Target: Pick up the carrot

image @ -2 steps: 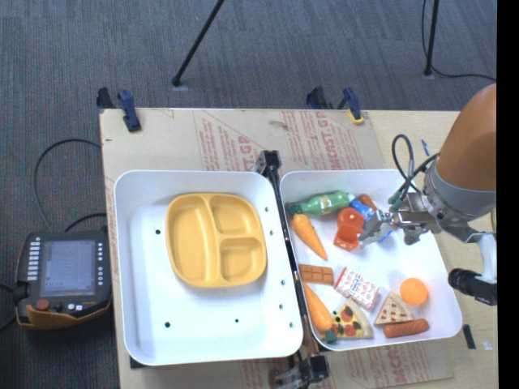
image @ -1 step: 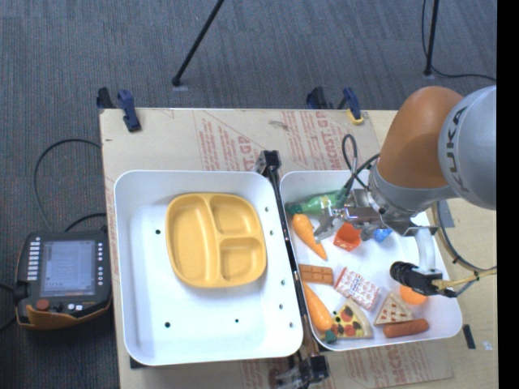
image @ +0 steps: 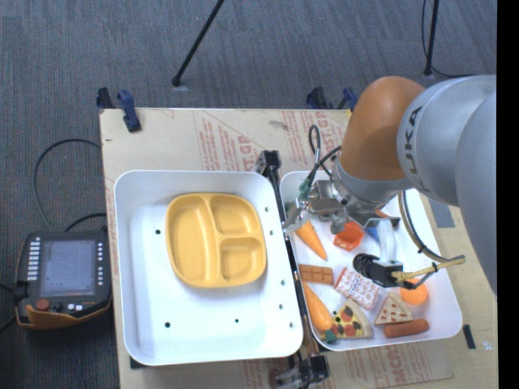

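Two orange pieces lie along the left side of the right bin [image: 451, 318]. One is a carrot [image: 317, 305] with a green tip, near the front. The other is an orange cone [image: 310, 239] that may also be a carrot. My gripper [image: 321, 207] hangs over the back of this bin, just above the cone's wide end. The big grey and orange wrist hides most of it. I see nothing held between its fingers.
The left bin [image: 146, 306] holds a yellow divided tray [image: 216, 238]. Around the carrot lie a brown wafer [image: 315, 275], a pink packet [image: 357, 287], a pizza slice [image: 350, 321], a sandwich wedge [image: 393, 308], an orange ball [image: 414, 295], a sausage [image: 405, 328] and a red block [image: 349, 236].
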Controlling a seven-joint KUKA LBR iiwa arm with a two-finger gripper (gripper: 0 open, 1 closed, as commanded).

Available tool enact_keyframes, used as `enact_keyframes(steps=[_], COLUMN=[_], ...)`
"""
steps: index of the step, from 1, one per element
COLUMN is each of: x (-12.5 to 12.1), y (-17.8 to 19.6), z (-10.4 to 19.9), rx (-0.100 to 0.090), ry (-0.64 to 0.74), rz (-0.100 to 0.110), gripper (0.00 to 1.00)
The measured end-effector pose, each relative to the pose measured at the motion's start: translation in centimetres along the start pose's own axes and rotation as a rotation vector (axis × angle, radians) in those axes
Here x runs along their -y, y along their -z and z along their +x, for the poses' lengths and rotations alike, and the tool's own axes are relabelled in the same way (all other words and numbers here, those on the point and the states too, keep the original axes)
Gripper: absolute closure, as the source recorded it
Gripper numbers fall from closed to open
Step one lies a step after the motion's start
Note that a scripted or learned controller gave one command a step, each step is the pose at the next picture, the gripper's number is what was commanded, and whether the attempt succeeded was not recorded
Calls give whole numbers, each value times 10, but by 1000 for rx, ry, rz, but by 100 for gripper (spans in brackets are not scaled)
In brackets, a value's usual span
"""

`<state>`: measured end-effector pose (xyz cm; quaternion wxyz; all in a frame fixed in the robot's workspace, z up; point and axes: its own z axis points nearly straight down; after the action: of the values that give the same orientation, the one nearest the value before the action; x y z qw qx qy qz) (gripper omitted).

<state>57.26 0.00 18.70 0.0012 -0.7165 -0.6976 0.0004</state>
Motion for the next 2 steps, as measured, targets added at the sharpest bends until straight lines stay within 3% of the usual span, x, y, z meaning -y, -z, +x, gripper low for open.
enact_keyframes(steps=[2], x=[0], y=[0], z=[-1], rx=[0], ry=[-2], rz=[0], gripper=[0])
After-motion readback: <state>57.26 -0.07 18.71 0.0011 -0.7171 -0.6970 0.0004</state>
